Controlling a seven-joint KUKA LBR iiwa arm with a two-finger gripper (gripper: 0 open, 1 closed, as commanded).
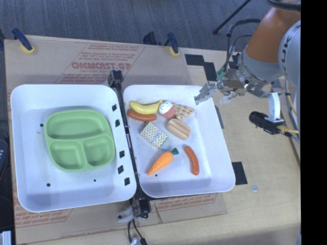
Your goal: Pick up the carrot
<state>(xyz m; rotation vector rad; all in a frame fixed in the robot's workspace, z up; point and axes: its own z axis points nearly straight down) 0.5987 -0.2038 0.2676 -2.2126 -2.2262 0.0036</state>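
Observation:
The orange carrot [161,162] with a green top lies tilted in the front middle of the right bin [217,152]. My gripper [205,93] hangs over that bin's back right corner, well behind and to the right of the carrot. Its fingers look slightly apart and hold nothing.
Around the carrot lie a patterned block [154,134], a bread roll [178,128], a red sausage [192,160], a second sausage [142,116], a banana [144,106], a waffle [184,111] and a small white piece [166,107]. The left bin [25,188] holds a green divided tray [79,139].

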